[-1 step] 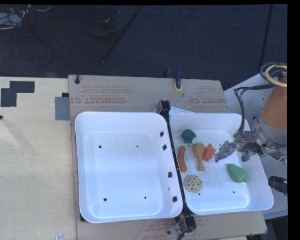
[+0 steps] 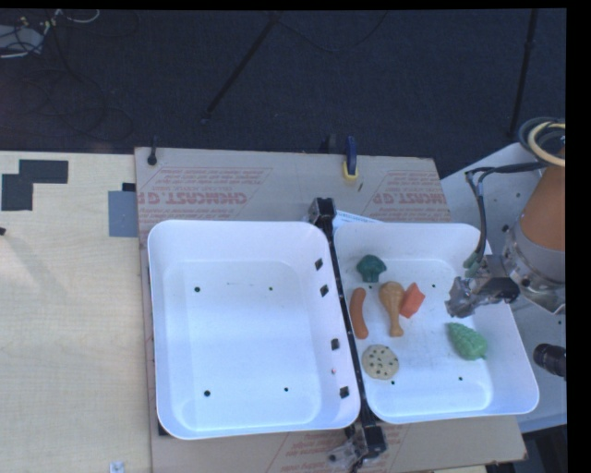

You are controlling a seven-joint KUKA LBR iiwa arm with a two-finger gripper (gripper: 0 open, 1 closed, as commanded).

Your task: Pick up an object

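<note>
Gripper (image 2: 459, 305) hovers in the right white bin (image 2: 512, 406); your nearest target, the green lumpy toy (image 2: 467, 341), lies just below it. Finger state: cannot tell.

Probably a robotics lab: clamped cardboard (image 2: 277, 189) under white bins (image 2: 240, 328), loose cables (image 2: 37, 28), tripod legs (image 2: 242, 65).

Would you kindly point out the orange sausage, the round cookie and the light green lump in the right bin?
orange sausage (image 2: 358, 312), camera view, middle of its length.
round cookie (image 2: 379, 362), camera view, centre of its speckled face.
light green lump (image 2: 468, 341), camera view, its middle.
</note>
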